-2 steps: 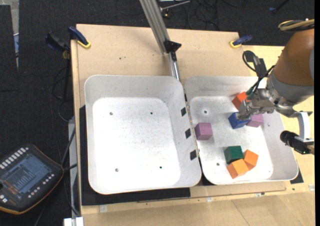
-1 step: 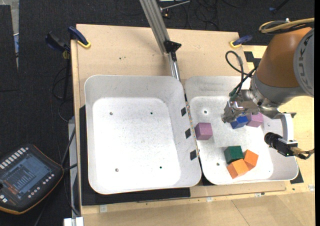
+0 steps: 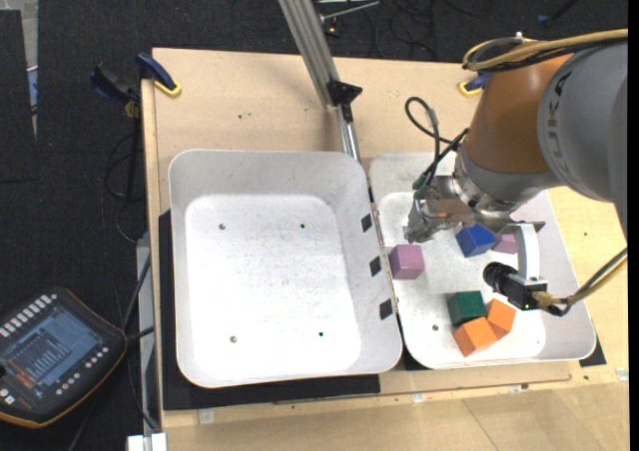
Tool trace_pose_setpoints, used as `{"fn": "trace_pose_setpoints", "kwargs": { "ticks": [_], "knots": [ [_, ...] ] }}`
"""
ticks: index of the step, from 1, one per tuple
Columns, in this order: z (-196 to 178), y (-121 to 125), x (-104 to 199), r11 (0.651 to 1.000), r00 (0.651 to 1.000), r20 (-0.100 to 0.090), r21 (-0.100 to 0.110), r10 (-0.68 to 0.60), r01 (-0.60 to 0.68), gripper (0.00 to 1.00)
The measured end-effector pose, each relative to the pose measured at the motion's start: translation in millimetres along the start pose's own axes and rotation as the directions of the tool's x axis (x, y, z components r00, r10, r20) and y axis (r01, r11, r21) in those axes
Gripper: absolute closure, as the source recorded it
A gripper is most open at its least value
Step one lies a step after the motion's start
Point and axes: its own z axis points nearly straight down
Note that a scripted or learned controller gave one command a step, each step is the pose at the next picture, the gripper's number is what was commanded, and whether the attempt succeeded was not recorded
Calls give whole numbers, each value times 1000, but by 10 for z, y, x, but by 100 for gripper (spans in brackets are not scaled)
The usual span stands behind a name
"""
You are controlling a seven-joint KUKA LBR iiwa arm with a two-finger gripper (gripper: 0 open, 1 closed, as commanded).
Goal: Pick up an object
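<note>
The right white bin (image 3: 569, 339) holds several small blocks. A purple cube (image 3: 406, 260) lies at its left side, close to the divider between the bins. A blue cube (image 3: 476, 239) and a pale pink block (image 3: 507, 243) sit further right, partly under the arm. A green block (image 3: 465, 307) and two orange blocks (image 3: 477, 335) (image 3: 501, 317) lie near the front. My gripper (image 3: 422, 224) hangs over the right bin, just above and slightly right of the purple cube, with the blue cube to its right. I see nothing held in it.
The left white bin (image 3: 200, 180) stands beside the right one. A slanted metal pole (image 3: 310, 30) runs from the top down to the bins' shared edge. A black fitting with cable (image 3: 509, 284) juts out under the arm. A teach pendant (image 3: 50, 349) lies off the bench at lower left.
</note>
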Motion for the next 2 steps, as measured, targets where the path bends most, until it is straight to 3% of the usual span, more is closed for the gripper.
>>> {"fn": "trace_pose_setpoints", "kwargs": {
  "ticks": [1, 2],
  "knots": [
    [-205, 56, 547, 1000, 1000, 0, -3, -1, 1, 100],
    [-156, 87, 1111, 1000, 1000, 0, 0, 1, -1, 100]
  ]
}}
